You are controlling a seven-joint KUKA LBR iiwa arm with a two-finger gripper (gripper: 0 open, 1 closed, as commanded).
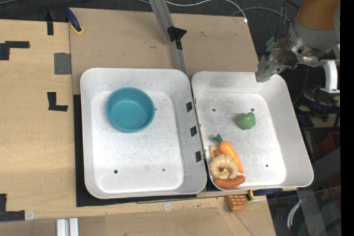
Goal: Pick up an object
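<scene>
My grey two-finger pincer (266,72) above right white bin's (287,119) far rim; grip state indiscernible. Green rounded toy pepper (246,120) mid-bin; orange toy carrot (229,153) near corner.

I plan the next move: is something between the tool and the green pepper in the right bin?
Nothing visible. The tool is at the right bin's far rim; the pepper lies alone on bare floor below it. The carrot cluster sits nearer the front-left corner, apart.
</scene>
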